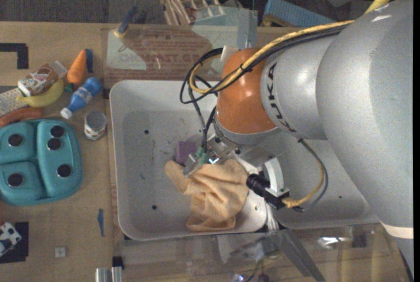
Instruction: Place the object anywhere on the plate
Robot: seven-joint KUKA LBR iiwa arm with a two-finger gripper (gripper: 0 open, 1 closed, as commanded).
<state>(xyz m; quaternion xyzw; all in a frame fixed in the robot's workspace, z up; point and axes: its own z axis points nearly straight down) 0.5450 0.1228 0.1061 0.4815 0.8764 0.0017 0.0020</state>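
Starting at the near side of the left bin (131,143), we find a tan cloth (211,199) lying crumpled on the floor, bunched into folds, with one corner reaching left toward the bin's middle. We judge this cloth to be the thing to move. Just right of it a pale curved edge (260,214) peeks out. It may be the plate's rim, though we cannot be sure.

Just beyond the cloth, the gripper (206,157) hangs over its far edge, close to the fabric or touching it. We cannot tell whether it is released or clenched, nor whether any cloth is caught in it. A small purple block (187,148) sits just left of the gripper, beside the cloth's far corner.

We expect the cloth to be light, limp and not at all fragile, neither slippery nor stiff. It will sag and trail when lifted, so a pinch on a raised fold near its middle should serve better than one on a flat corner. A high lift would keep the hanging end from dragging the purple block along.

Farther left, outside the bin, lie a teal tray (39,159), a small can (96,124), a blue bottle (82,97), a banana (42,96) and, farthest, a carrot (79,66).
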